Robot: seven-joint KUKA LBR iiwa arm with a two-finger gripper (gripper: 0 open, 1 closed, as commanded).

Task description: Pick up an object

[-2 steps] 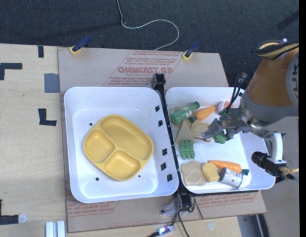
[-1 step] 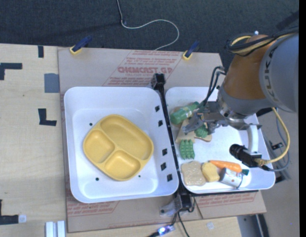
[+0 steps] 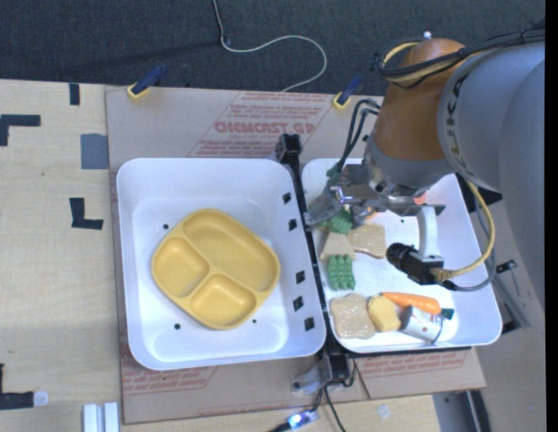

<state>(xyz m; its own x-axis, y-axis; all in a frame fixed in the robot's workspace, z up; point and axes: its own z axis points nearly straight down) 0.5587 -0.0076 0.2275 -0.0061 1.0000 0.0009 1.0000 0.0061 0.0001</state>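
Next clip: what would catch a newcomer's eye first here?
Probably the yellow divided tray lying alone in the left bin. Next, the big grey and orange arm reaching in from the right, its gripper low over the far left corner of the right bin. That bin holds a cluster of small things, among them a green block and an orange carrot.
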